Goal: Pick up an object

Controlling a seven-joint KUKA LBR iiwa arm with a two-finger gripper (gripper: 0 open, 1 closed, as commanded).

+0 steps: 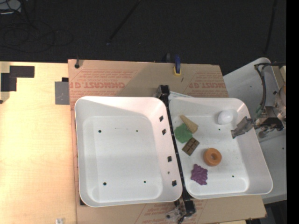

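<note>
The right bin (252, 181) holds several small objects: a white ball (225, 117), a tan wedge (189, 123), a green lump (183, 134), a brown block (190, 146), an orange ring (213, 157) and a purple grape cluster (199, 174). My gripper (251, 125) sits at this bin's right rim, just right of and slightly below the white ball. It touches none of the objects, and nothing shows in its hold. The arm behind it runs off the right edge.
The left bin (84, 125) lies alongside, joined by a black divider with clips (169, 143). Both bins rest on a cardboard sheet (140, 80) on the wooden bench (32, 148). A grey panel (243, 78) lies past the right bin.
</note>
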